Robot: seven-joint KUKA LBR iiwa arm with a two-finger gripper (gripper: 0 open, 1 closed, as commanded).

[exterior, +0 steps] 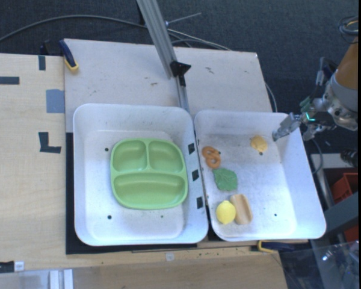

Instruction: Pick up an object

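Dark carpet and loose cables surround a pale wooden bench (24, 161) on which two shallow white bins sit side by side. At the upper right rim of the right bin (301, 185) hangs the gripper (295, 127), with the arm's orange band just visible above it; whether its tips are spread or pressed together cannot be told from this angle, and nothing is seen between them. Closest to it, just inside the same corner, lies a small yellow piece (259, 143), the likeliest thing to be picked. Farther across the bin floor are an orange pretzel (211, 156) near the dividing wall, a green leaf (225, 179) below it, and a lemon (225, 212) touching a hot dog bun (242, 209) toward the near edge. In the left bin (90, 209) rests a green divided plate (148, 173). A metal pole (159, 32) slants over the bench behind the bins. The risks appear plain: the tool sits over the bin's sloped wall, so a straight descent could strike the rim rather than the floor; the yellow piece looks small and rounded and could squirt aside under a closing grasp; and the lemon and bun, pressed together, could be nudged or taken as a pair.
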